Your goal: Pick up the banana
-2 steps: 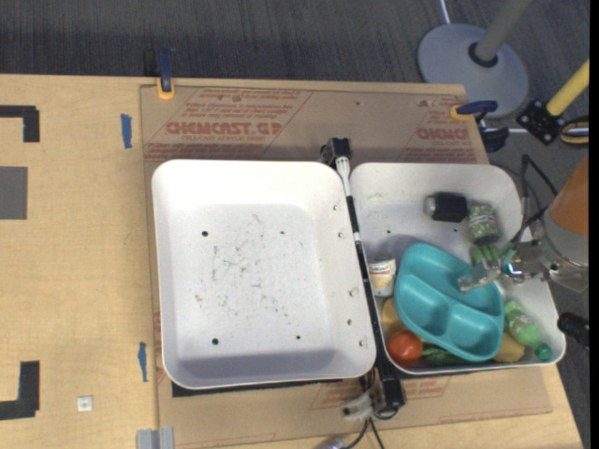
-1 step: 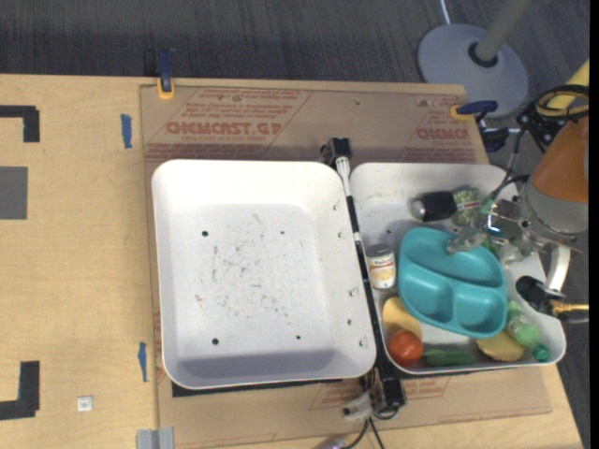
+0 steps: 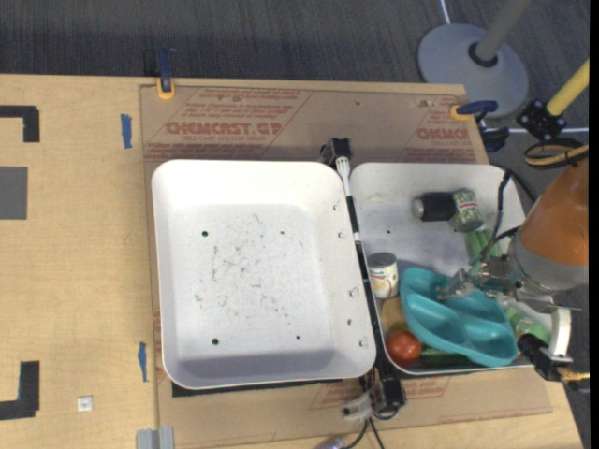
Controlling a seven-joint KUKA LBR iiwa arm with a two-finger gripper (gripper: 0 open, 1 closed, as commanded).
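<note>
Big white bin [image 3: 253, 269] well left of pincer [image 3: 475, 279]. Right bin [image 3: 393, 190] beneath pincer. Teal bowl [image 3: 459, 321] just below. Dark bottle [image 3: 447, 207] above-left. Small can [image 3: 383, 276] left. Tomato [image 3: 404, 346] lower-left. Banana [image 3: 395, 319]: yellowish sliver between can and tomato, uncertain. Pincer open or clenched: cannot tell.

Arm [image 3: 560, 241] low at right, pincer [image 3: 465, 283] down

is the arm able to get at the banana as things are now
Probably not cleanly. What looks like the banana is a yellowish sliver between the white can and the tomato, mostly under the teal dish. The tool hangs above that dish.
</note>
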